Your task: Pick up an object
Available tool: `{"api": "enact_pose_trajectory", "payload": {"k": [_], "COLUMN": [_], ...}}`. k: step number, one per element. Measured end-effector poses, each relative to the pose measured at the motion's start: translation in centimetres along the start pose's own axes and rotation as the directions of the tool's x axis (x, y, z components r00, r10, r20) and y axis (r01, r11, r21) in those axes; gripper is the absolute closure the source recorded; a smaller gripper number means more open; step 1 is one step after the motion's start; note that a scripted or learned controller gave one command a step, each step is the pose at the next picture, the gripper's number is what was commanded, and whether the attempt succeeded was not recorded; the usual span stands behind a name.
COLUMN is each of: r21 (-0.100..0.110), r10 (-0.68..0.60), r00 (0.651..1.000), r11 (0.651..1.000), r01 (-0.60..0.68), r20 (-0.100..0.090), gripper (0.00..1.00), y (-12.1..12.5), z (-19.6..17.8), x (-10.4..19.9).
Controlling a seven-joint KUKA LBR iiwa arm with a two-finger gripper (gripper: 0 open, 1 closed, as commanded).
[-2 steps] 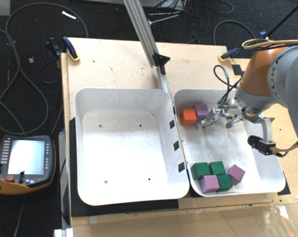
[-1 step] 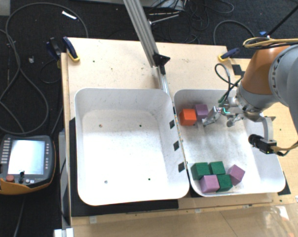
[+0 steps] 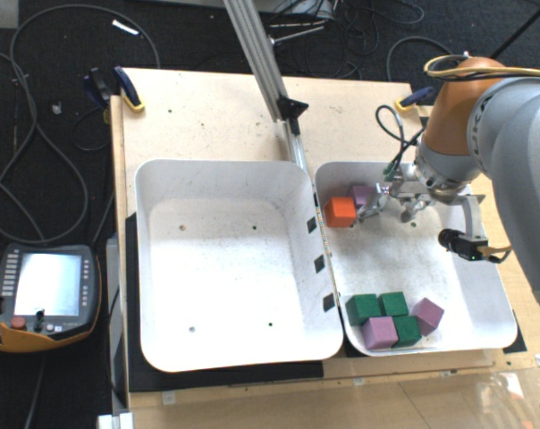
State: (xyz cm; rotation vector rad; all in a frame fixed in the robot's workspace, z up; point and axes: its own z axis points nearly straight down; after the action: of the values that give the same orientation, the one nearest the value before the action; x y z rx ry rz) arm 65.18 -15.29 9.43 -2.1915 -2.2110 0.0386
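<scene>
Your gripper (image 3: 388, 202) hangs low over the back of the right bin (image 3: 485, 286), with one dark finger reaching toward the two blocks there; you cannot tell from this view how far it is spread, and nothing can be seen held in it. Judge the pick as not yet made: every block you can see lies on a bin floor, so the grasp and the lift are both left to do.

Start with the biggest things. The arm (image 3: 498, 123) comes in from the right, grey with its orange band above the wrist, and it covers the back right corner of the right bin. The left bin (image 3: 163, 266) is the larger of the two and sits touching the right bin along their shared edge.

The right bin holds all the blocks. At its front sits a tight cluster: two green blocks (image 3: 380, 307) side by side, a third green block (image 3: 407, 330) in front of them, a purple block (image 3: 379, 332) touching the green ones, and another purple block (image 3: 428, 314) tilted at the right end of the group. At the back, just beside your gripper, an orange block (image 3: 342, 210) rests near the left wall, with a small purple block (image 3: 363, 195) touching it on the gripper's side. These two look like the nearest candidates, though either could be nudged rather than caught.
</scene>
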Motion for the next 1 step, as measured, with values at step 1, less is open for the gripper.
{"api": "enact_pose_trajectory", "payload": {"k": [1], "r21": [0.045], "r10": [-0.006], "r00": [1.0], "r11": [0.999], "r01": [0.006], "r20": [-0.009], "gripper": [0.0], "y": [1.79], "z": [-0.25], "x": [-0.46]}}
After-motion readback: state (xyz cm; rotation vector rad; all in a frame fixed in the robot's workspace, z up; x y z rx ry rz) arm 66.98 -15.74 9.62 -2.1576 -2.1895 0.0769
